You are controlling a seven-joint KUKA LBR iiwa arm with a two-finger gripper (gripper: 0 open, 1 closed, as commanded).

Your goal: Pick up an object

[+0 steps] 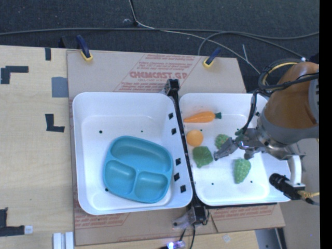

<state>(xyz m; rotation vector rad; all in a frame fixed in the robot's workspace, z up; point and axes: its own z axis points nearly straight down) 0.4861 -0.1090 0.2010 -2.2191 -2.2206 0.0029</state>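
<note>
gripper (224, 152) sits open by a bumpy green broccoli toy (202, 156), nothing between its fingers

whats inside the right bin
The right bin holds a toy carrot, an orange ball and three green pieces. The gripper reaches in among them; the arm covers the bin's right edge.
</note>
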